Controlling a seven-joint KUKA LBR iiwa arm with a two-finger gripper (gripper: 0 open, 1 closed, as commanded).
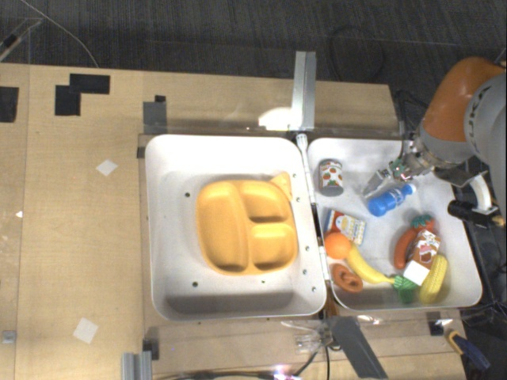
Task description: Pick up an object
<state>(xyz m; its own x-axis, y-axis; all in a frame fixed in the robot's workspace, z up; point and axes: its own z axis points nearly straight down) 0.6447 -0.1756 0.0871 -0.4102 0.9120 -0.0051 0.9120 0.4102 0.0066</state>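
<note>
My gripper [402, 168] hangs over the back of the right bin [467, 291], at the upper end of a blue bottle [390, 199] that lies tilted on the bin floor. Whether it touches the bottle I cannot tell. To the left of the bottle stands a small can [330, 176]. In the front half of the bin lie an orange [337, 245], a banana [366, 268], a red sausage [407, 244], a corn cob [433, 279], a small printed packet [348, 226] and a brown ring-shaped piece [346, 277].
The left bin [170, 291] holds a yellow divided tray [244, 226]. A metal post [304, 85] rises behind the wall between the two bins. The grey arm with its orange band [455, 105] comes in over the right bin's back right corner.
</note>
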